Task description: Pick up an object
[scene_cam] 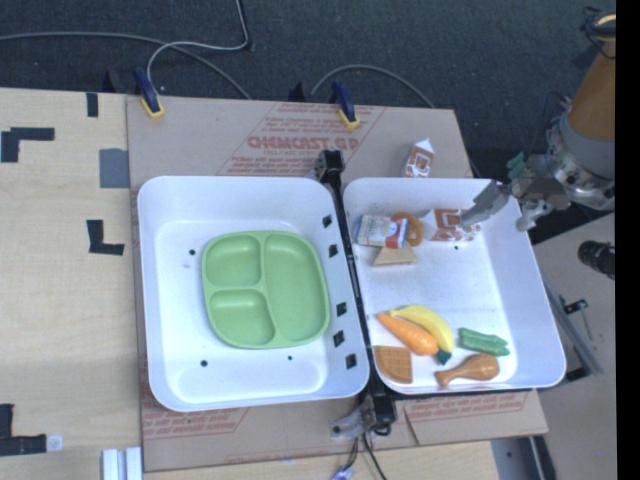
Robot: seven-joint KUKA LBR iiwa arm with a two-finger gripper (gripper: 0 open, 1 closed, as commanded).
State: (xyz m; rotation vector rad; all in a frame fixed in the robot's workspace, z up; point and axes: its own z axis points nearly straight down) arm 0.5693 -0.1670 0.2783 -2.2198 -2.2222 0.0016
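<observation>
While jaws (487, 204) hover above the right bin (520, 268), their state seems unclear.

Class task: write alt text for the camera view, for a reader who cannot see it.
A gripper hangs over the right bin's upper right edge, above toy food: banana, carrot, waffle, drumstick. The left bin holds a green divided plate.
</observation>
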